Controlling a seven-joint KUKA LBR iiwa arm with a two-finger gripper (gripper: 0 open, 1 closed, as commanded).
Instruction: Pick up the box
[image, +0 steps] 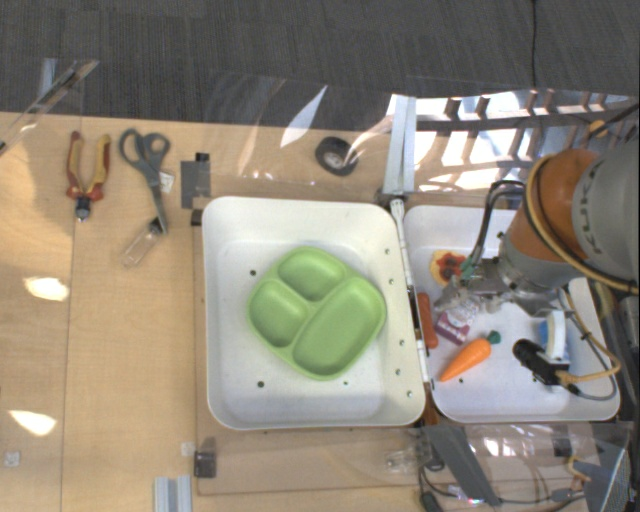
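Camera view: claw (459, 300) (blurred) near carrot (464, 359)

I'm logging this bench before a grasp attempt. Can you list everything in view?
left bin: 1, white, middle of the bench
right bin: 1, white, beside it on the view's right
divided plate: 1, green, centre of left bin
carrot: 1, orange, lower part of right bin
stick-like item: 1, red, along right bin's left wall
white and blue item: 1, possibly the box, right side of right bin
pliers: 1, red handles, bench far left
scissors: 1, grey, right of the pliers
ring: 1, dark, bench above left bin
arm: 1, grey with orange band, over right bin
end effector: 1, low in right bin's left half
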